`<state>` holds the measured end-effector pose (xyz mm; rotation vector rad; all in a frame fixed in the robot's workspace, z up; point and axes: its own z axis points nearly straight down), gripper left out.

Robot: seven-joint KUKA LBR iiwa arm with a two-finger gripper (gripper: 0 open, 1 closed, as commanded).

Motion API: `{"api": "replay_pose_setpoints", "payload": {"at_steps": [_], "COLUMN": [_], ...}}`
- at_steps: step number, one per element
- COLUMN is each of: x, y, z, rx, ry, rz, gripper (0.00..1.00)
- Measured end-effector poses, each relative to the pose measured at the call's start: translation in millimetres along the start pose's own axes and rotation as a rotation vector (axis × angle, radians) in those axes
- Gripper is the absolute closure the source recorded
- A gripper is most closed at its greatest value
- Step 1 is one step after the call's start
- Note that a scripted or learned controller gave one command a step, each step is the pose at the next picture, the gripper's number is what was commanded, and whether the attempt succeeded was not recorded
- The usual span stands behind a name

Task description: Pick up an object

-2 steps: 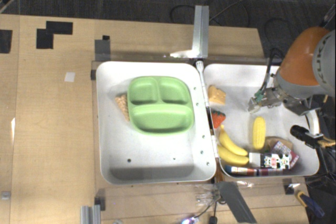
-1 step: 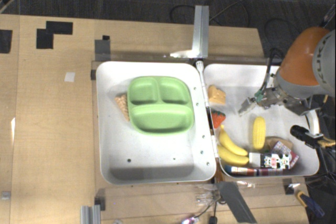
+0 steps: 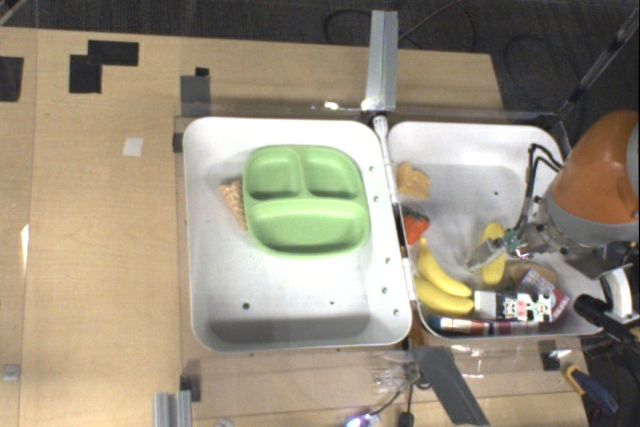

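Bananas (image 3: 441,281) and markers (image 3: 478,325) crowd the right bin (image 3: 455,150) — left bin (image 3: 205,245) holds a green tray (image 3: 303,199) — pincer (image 3: 505,250) grip unclear.

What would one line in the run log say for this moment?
arm: over right bin | gripper: low, by bananas | left bin: green tray | pick: not confirmed

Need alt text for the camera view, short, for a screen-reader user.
The arm's pincer is down in the right bin, among bananas, a small yellow item and a marker along the front wall. The left bin holds a green divided plate with a tan item at its left edge.
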<state>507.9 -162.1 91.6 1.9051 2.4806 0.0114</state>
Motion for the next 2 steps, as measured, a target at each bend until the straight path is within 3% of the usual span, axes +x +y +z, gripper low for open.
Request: {"api": "replay_pose_setpoints", "payload": {"at_steps": [1,2], "x": [2,91], "y": [4,25], "z": [-12,-140], "rx": [-0.007,0.007], "ry": [0.003,0.005], "rz": [-0.001,-0.018], "gripper": [1.00,1.00]}}
